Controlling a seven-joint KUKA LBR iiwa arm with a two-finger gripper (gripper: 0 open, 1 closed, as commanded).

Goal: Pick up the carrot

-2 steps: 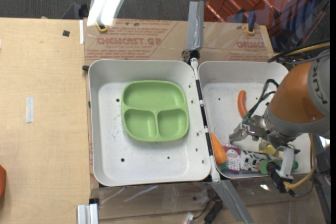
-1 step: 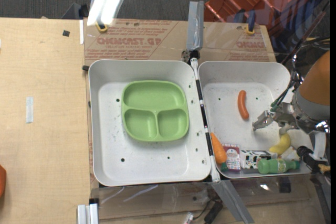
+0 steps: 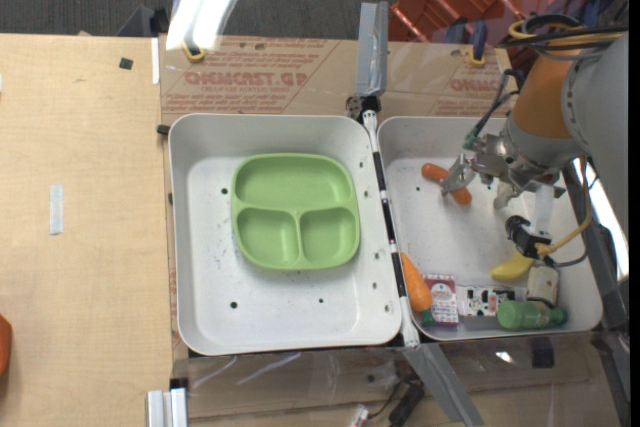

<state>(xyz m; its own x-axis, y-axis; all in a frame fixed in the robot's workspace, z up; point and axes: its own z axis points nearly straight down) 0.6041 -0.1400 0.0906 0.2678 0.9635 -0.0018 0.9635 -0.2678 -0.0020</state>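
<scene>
An orange tapered carrot (image 3: 416, 284) lies along the left wall of the right bin (image 3: 436, 228), near its front. A second, shorter orange-red piece (image 3: 444, 182) lies further back in the same bin; I cannot tell what it is. My gripper (image 3: 483, 185) hangs low over the back of the right bin, with its left finger (image 3: 462, 172) right at that shorter piece and the other finger (image 3: 503, 199) well to the right. The fingers stand apart with nothing between them. The tapered carrot is well in front of the gripper and to its left.
A green divided plate (image 3: 297, 211) sits in the left bin (image 3: 200, 245). Along the right bin's front lie a pink carton (image 3: 441, 301), a small printed box (image 3: 486, 300), a green bottle (image 3: 530, 316) and a yellow banana (image 3: 513, 266). Cables hang beside the wrist.
</scene>
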